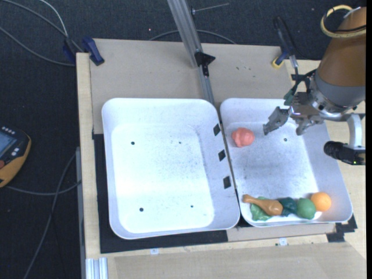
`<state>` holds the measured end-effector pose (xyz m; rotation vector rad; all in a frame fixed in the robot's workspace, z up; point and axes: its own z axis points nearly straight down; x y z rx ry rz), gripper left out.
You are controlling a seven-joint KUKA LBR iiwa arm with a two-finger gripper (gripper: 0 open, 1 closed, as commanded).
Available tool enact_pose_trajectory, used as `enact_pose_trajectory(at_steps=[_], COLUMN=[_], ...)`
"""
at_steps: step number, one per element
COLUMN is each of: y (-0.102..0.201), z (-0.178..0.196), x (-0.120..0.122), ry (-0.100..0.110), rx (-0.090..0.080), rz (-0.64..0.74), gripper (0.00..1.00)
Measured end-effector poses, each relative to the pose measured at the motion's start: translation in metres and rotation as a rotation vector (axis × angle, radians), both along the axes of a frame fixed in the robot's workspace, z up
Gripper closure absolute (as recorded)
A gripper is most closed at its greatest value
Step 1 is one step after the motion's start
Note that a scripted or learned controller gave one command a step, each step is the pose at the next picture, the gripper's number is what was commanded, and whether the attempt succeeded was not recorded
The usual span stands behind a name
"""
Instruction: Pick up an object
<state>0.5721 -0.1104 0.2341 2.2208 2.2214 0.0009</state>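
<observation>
- Camera view, nearest edge first: the wooden surface (174, 260) runs bare along the front, with the two white bins set side by side on it
- In the right bin (325, 173), pressed against its near wall, a row of small things lies close together: a tan, drumstick-shaped piece (263, 203) at the left; a green and teal cluster (286, 207) beside it; a green ball (306, 208); an orange ball (321, 201) at the right end, touching the green one
- The left bin (157, 164) sits just beside the right one, its floor speckled with dark dots; black clips (221, 154) mark the seam where the two rims meet
- Farther back in the right bin, a pink lump (243, 136) lies alone near the left wall, well apart from the near row
- The gripper (287, 123) hangs over the far part of the right bin, to the right of the pink lump and clear of it; its fingers (274, 121) stand apart, with nothing between them; the orange-banded arm (344, 57) comes in from the right
- Beyond the bins, a metal pole (185, 22) slants across the far surface; a blue clamp (93, 51) sits at the far left corner
</observation>
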Motion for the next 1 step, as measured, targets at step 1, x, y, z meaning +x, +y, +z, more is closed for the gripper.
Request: enact_pose_trajectory(at_steps=[1], y=[-0.0704], z=[-0.072], x=[-0.0328], ry=[0.007], rx=[0.0], rz=[-0.006], gripper=[0.0])
